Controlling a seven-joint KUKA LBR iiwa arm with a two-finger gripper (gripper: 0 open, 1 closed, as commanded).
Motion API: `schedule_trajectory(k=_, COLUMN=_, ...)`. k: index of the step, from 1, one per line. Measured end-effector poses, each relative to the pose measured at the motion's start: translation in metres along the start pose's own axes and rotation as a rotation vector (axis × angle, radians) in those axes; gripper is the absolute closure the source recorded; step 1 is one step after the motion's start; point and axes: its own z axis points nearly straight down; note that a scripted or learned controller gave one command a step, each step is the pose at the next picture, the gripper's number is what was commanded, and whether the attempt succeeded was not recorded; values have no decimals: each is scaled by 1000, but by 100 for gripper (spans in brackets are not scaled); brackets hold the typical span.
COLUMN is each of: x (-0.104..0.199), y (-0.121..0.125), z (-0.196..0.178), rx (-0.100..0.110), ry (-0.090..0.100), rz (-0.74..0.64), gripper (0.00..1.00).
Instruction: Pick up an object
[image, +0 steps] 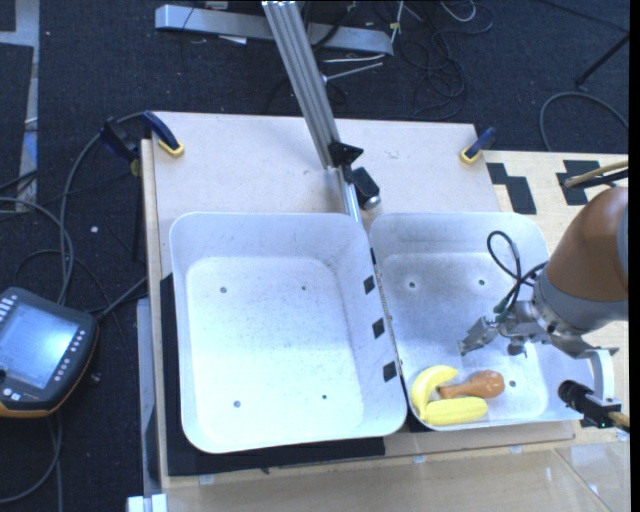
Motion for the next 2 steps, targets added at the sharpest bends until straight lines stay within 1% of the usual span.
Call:
schedule_trajectory(k=1, x=-1, y=1, z=-13, rx=-5, ry=-1, rz=0, gripper=100)
schedule_trajectory(k=2, x=3, y=6, z=-56, rx=-8, ry=-2, rz=-1, gripper=100)
